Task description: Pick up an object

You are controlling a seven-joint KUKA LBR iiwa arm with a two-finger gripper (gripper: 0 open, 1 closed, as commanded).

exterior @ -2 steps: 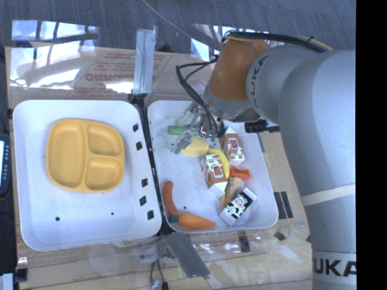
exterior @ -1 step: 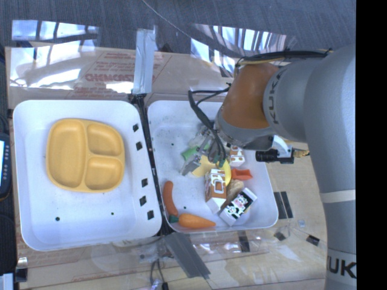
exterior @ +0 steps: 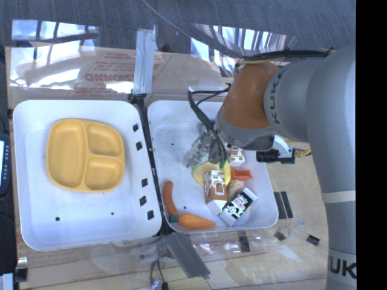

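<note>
Nearest, in right bin point(exterior: 163, 125): carrot point(exterior: 196, 222), sausage point(exterior: 170, 198), cow-print carton point(exterior: 237, 207), orange carton point(exterior: 215, 186). Beyond these, claw point(exterior: 199, 150) low beside yellow piece point(exterior: 205, 171), perhaps touching; finger state impossible to tell. Left bin point(exterior: 24, 180): yellow divided plate point(exterior: 85, 154).

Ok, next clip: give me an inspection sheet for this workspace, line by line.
Surface: two shallow white bins side by side, left bin and right bin, on a bench.
Job's things: in the right bin, a toy carrot and a sausage near the front edge; a cow-print carton, a small printed box and a yellow piece clustered beside them.
Clutter: a yellow divided tray lies in the left bin.
Grippers: the gripper sits low over the cluster, nothing visibly between its fingers.
Cables: black cables loop at the wrist.
Surroundings: cardboard behind the bins, dark carpet beyond.
</note>
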